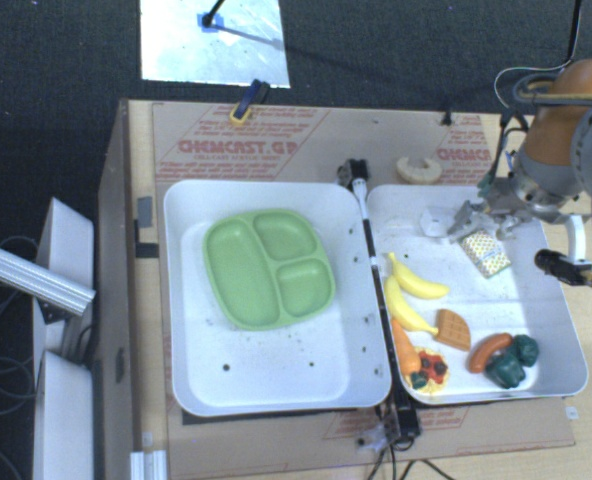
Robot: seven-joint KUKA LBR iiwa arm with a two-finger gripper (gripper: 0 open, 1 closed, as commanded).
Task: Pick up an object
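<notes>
My gripper (484, 224) hangs over the back of the right bin (551, 318), and its grey fingers (463, 220) stand spread open with nothing between them. Just in front of it a small white packet with a dotted pattern (487, 256) lies on the bin floor. Further forward lie two yellow bananas (417, 284) (407, 314), a brown waffle piece (453, 329), an orange carrot (404, 349), a red sausage (488, 351), a dark green broccoli (511, 361) and a cluster of red and black berries (432, 367).
A green divided plate (269, 268) lies in the left bin (191, 368). A roll of tape (419, 170) rests on the bench behind the right bin. A yellow and blue clip (246, 101) sits at the bench's back edge. The black clamp (355, 174) marks the wall between the bins.
</notes>
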